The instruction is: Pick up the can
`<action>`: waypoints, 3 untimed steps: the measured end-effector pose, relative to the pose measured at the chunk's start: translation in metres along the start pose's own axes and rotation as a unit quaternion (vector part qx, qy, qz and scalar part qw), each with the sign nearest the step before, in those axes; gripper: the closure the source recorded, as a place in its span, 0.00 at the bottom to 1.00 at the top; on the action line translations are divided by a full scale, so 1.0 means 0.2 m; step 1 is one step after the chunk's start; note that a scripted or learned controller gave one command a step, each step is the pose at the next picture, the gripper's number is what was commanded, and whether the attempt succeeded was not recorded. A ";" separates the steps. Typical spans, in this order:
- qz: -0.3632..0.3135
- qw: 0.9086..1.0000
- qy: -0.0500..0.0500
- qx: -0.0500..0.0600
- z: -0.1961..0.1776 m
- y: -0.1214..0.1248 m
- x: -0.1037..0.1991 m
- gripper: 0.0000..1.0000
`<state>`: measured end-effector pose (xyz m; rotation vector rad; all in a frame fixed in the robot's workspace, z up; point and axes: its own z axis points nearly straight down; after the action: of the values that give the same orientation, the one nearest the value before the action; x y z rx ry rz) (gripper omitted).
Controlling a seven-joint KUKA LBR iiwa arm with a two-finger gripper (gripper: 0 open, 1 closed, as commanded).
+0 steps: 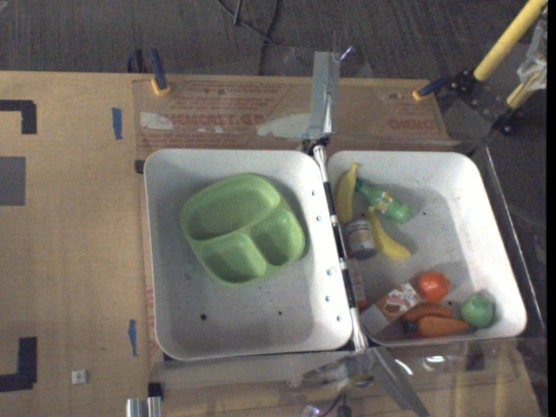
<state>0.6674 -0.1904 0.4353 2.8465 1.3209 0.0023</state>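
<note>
Lying in the right bin (486,233) against its left wall, the can (360,238) (between two bananas (347,193)); fingers' state impossible to tell.

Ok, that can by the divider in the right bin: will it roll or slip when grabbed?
The can looks rigid and probably light. Its round body may roll if nudged. It sits tight between two bananas, so these will likely shift too.

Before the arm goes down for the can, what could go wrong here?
The can lies close against the left wall of the right bin, so one finger may hit the wall. Two bananas and a green bottle crowd it, so the grasp may catch or push them instead.
</note>
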 end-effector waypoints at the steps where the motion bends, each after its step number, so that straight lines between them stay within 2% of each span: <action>1: 0.058 0.998 -0.001 0.003 0.00 -0.08 0.07 1.00; 2: 0.250 0.968 -0.002 0.004 0.00 -0.09 0.00 1.00; 3: 0.298 0.954 -0.001 0.004 0.00 -0.16 0.10 1.00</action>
<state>0.6558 -0.1535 0.4350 3.1182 0.4129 -0.0052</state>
